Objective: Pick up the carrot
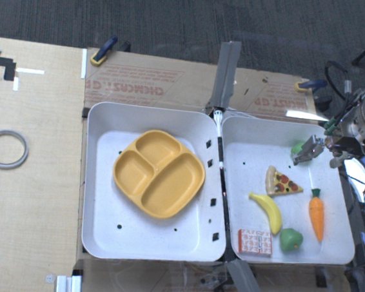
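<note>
The claw (309, 151) hangs over the far part of the right bin (248, 139), its fingers parted and holding nothing. The carrot (316, 215) lies on the bin floor nearer the camera than the claw and slightly right of it, well apart, green top pointing toward the claw. A pizza slice (281, 183) sits between them to the left, with a banana (268, 211), green pepper (290, 240) and small red box (255, 242) farther forward. Well left, a yellow divided plate (159, 173) rests in the left bin (94, 185).

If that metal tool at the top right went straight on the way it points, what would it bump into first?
Probably the pizza slice, below-left of the tool. If it points more steeply down, it meets the right bin's floor first; depth is unclear.
</note>
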### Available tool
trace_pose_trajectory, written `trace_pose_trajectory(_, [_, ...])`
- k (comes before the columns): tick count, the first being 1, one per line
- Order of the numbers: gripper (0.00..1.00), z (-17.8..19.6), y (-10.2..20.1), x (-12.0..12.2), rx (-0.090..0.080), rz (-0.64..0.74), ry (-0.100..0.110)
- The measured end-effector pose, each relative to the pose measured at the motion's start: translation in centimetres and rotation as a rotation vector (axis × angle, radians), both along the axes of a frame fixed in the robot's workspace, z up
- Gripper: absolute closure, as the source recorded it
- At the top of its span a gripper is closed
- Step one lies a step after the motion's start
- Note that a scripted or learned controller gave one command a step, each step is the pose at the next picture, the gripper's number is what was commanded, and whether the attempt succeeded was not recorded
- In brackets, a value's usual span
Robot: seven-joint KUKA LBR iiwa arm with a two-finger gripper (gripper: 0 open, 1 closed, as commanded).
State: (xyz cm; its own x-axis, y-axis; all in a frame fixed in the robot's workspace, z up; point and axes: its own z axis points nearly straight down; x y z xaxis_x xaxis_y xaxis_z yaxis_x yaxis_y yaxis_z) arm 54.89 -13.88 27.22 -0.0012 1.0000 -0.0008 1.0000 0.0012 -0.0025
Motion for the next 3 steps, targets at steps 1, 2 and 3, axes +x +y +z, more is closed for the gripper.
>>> trace_pose_trajectory(1, [0.0, -7.4, -6.1, -6.7, 0.001, 0.108, 0.0])
trace_pose_trajectory(2, [0.0, -2.6, -4.3, -2.6, 0.0, 0.08, -0.002])
trace_pose_trajectory(3, [0.0, -8.4, -8.3, -5.4, 0.001, -0.026, 0.001])
